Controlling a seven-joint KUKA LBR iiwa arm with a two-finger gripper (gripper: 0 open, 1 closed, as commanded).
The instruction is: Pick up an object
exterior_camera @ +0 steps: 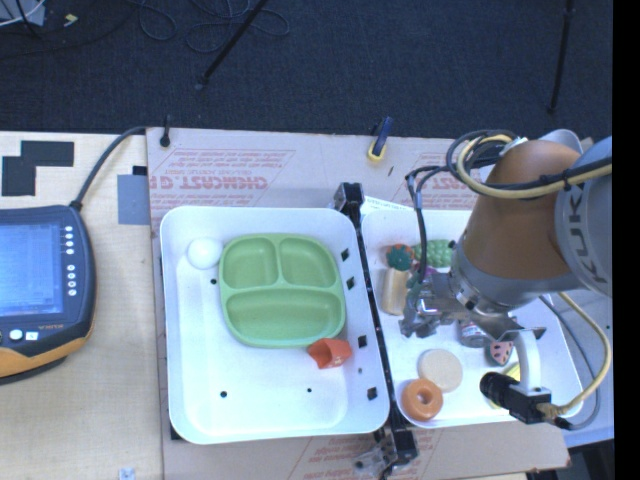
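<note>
My gripper (pixel 423 315) hangs low over the left part of the right bin (pixel 560 388), under the orange wrist band. Right beside it, to the left, lies a pale yellow block (pixel 393 290). A teal toy (pixel 400 258) and a green bunch of grapes (pixel 436 252) sit just behind it. In front of it lie a tan round disc (pixel 440 368) and an orange ring (pixel 422 399). A watermelon slice (pixel 500 351) shows to its right, partly under the arm. I see nothing clearly between the gripper's tips.
The left bin (pixel 190 368) holds a green divided plate (pixel 282 290), a white ball (pixel 204 253) and a small red piece (pixel 330 352). A black divider (pixel 365 298) separates the bins. A tablet-like pendant (pixel 40 283) lies at far left.
</note>
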